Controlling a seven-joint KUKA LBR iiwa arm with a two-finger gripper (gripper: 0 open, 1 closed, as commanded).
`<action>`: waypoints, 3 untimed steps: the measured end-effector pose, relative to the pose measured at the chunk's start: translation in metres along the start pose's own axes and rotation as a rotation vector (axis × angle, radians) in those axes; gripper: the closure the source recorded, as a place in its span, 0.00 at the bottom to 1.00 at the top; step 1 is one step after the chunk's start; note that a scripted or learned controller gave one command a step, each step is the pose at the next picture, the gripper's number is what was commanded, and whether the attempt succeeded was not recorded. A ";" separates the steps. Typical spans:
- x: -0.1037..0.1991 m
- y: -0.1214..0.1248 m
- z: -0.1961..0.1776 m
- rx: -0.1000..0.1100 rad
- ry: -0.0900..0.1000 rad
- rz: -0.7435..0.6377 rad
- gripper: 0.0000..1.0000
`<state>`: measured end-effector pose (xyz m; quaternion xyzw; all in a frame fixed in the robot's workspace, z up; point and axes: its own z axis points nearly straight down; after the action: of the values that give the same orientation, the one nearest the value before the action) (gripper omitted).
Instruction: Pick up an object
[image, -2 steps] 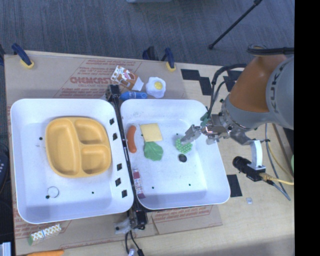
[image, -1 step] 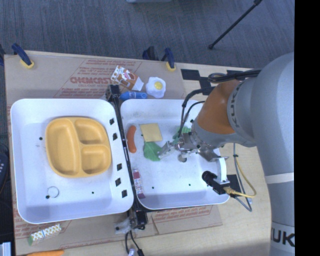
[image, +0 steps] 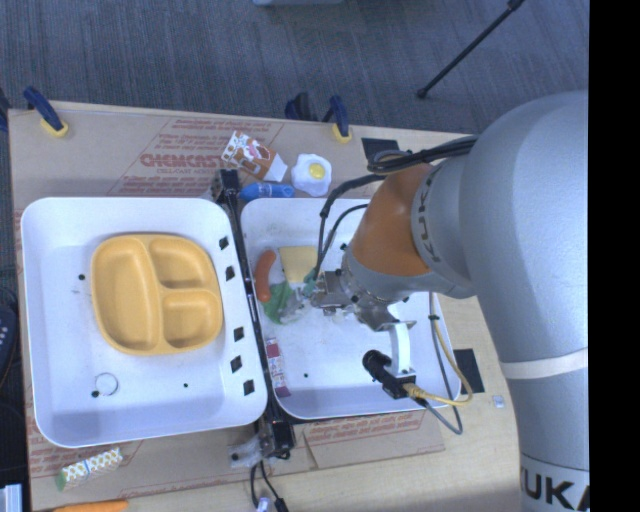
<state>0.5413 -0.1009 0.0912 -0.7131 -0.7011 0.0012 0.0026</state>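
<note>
The grey arm with its orange band (image: 395, 235) reaches over the right bin (image: 330, 400) from the right. My gripper (image: 322, 292) is low in that bin, at the right side of a small pile of toy food. The pile holds an orange-red sausage-like piece (image: 263, 274), a pale yellow slab (image: 296, 264) and a green leafy piece (image: 279, 303). The wrist hides the fingertips. A yellow divided tray (image: 155, 292) lies in the left bin (image: 60, 400).
Behind the bins on the cardboard lie a snack packet (image: 245, 153), a blue object (image: 266, 190) and a white-and-yellow egg toy (image: 312, 172). A small clear ring (image: 105, 384) rests in the left bin. A black-and-white block (image: 392, 368) and cable hang off the wrist over the right bin.
</note>
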 end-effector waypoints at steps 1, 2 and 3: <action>0.001 0.078 -0.001 -0.003 -0.002 -0.196 0.00; 0.006 0.095 -0.001 -0.003 -0.002 0.090 0.00; 0.006 0.095 -0.012 -0.001 -0.001 0.085 1.00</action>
<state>0.6367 -0.0961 0.1023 -0.7421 -0.6703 0.0012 0.0020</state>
